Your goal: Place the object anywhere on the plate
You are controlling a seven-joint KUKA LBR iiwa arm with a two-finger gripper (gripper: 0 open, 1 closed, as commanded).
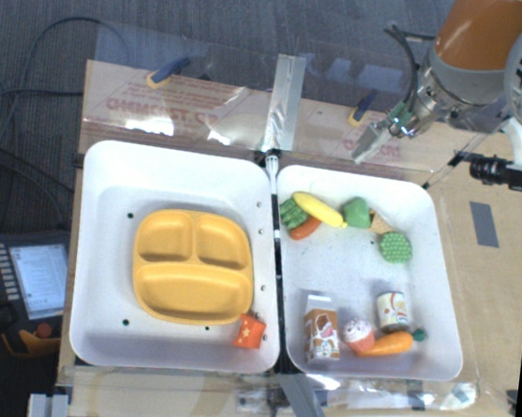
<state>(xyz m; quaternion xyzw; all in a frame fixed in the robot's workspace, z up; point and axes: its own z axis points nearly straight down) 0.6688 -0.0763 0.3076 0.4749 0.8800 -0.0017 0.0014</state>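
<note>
On the far left, off the tabletop: a black cable on the grey carpet and a grey handset with a screen. In the left bin: a yellow plate with three parts, lying flat near the middle, nothing on it. Just off the plate's lower right corner, by the bin's front wall: a small orange block, near the plate's rim, maybe touching.

In the right bin, along the back: green leafy veggie, then a yellow banana lying across it, then a green pepper, then a round green bumpy ball. Along the front: a little brown carton standing up, a small white and red toy, a small can, and an orange carrot lying flat beside them.

Up at the top right, above the back edge of the right bin: the grey arm with its orange band. Below it, the pincer, up in the air, well apart from all the toys, nothing between the fingers. Open or closed: can't tell.
</note>
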